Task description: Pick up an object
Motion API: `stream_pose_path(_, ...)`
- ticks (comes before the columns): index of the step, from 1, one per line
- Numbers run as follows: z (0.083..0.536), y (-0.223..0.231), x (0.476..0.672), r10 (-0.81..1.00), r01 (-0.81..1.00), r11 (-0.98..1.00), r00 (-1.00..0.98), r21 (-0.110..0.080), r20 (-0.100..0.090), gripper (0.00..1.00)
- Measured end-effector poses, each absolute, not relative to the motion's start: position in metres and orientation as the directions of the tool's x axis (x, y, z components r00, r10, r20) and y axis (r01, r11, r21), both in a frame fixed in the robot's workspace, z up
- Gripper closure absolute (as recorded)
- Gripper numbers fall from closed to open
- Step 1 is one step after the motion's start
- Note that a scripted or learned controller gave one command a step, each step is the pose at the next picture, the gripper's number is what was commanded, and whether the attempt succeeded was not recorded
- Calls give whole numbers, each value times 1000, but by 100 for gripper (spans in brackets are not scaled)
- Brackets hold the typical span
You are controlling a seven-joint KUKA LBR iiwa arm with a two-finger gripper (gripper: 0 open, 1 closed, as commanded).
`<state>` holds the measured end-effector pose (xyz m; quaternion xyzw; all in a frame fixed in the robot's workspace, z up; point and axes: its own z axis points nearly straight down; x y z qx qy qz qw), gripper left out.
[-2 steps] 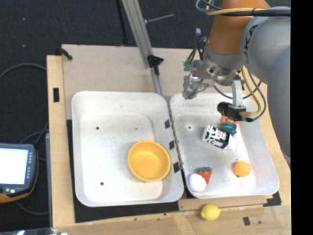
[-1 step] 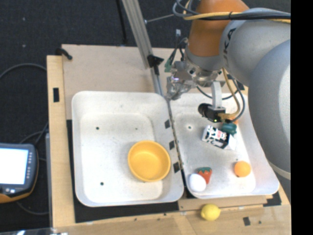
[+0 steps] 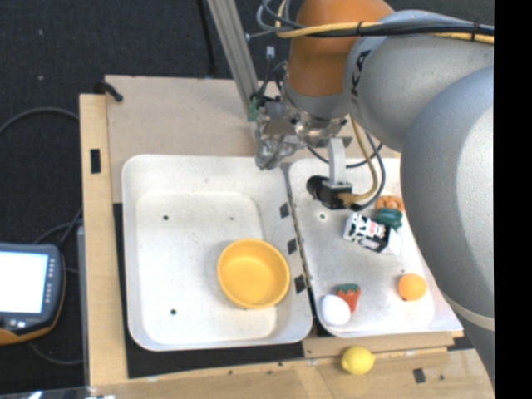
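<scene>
Grey arm (image 3: 432,131) nearest — gripper (image 3: 270,152) above bins' divider, holding nothing visible.

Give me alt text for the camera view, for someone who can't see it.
A grey arm with an orange band reaches from the right over two white bins. The left bin holds a yellow bowl; the right bin holds an orange ball, a white egg and small toys. A lemon lies outside.

Grey arm (image 3: 432,115) enters from the right, its orange band (image 3: 332,36) above the wrist (image 3: 303,127). Gripper (image 3: 270,156) hangs low at the far edge, pointing down. Finger state is not discernible.
</scene>
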<state>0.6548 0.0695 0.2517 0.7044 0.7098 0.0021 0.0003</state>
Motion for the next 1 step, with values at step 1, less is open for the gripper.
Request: stream_pose_path(1,251,67,655,1000,1000,4,-4,2,2,0)
